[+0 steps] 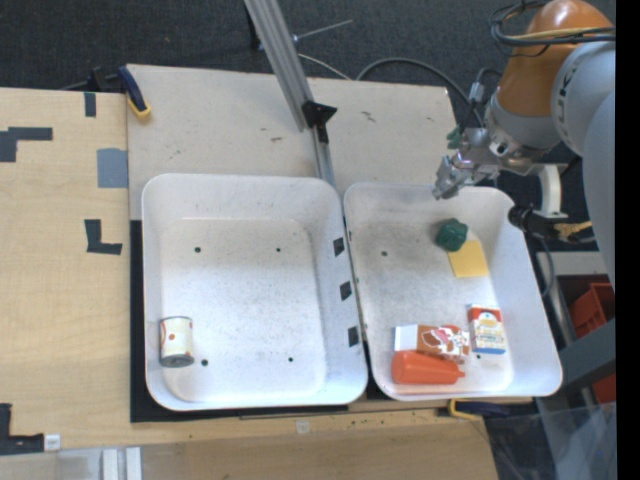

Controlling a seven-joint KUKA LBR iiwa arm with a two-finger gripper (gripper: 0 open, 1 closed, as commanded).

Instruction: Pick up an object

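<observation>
Front: orange block (424, 368), red-white carton (441, 340), small juice box (487, 330) in right bin (520, 268) | green lump (451, 234) touching yellow card (468, 259) | can (176, 342) in left bin (240, 193) | gripper (447, 183) above right bin's far rim, grip state unclear | wooden bench (50, 268), dark floor (400, 8)

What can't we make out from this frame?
- Tool: small and blurred in the camera view above the right bin's far rim; finger state unreadable.
- Box labels: print on the small carton and the packet too small to read.
- Can in the left bin: label too small to read.
- Green object: shape unclear, too small; its edge meets the yellow piece, so overlap or plain contact is uncertain.
</observation>
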